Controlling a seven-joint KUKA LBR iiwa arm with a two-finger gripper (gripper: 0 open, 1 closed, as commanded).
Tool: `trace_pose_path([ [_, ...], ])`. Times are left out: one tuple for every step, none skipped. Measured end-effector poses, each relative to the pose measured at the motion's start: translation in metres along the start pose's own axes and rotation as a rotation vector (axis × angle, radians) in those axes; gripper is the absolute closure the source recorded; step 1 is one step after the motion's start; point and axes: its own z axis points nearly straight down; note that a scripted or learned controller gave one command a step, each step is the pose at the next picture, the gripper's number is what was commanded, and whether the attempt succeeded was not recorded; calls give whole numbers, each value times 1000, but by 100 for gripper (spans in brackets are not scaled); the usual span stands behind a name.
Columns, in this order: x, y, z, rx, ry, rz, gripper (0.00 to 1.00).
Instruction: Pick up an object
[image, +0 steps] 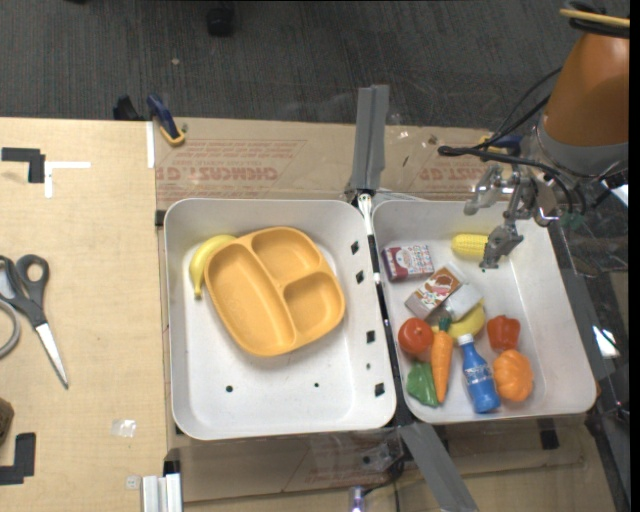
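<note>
My gripper (499, 243) hangs over the back of the right bin (560, 300), just right of a yellow corn cob (468, 243). Nothing shows in its grasp. The same bin holds a red and white carton (408, 261), a small snack box (437, 293), a tomato (414, 337), a carrot (441, 364), a blue bottle (480, 377), an orange (514, 376), a red pepper (503, 331) and a green piece (420, 386). They lie packed together in the front half of the bin.
The left bin (200, 390) holds a yellow divided plate (275, 288) with a banana (204, 262) tucked at its left edge. Scissors (36, 312) lie on the wooden bench at the far left. A grey divider post (370, 140) rises between the bins.
</note>
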Motion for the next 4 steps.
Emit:
trace_pose_path([
  [27, 23, 121, 0, 0, 151, 0],
  [87, 48, 121, 0, 2, 290, 0],
  [143, 35, 122, 0, 3, 259, 0],
  [141, 35, 113, 1, -1, 256, 100],
])
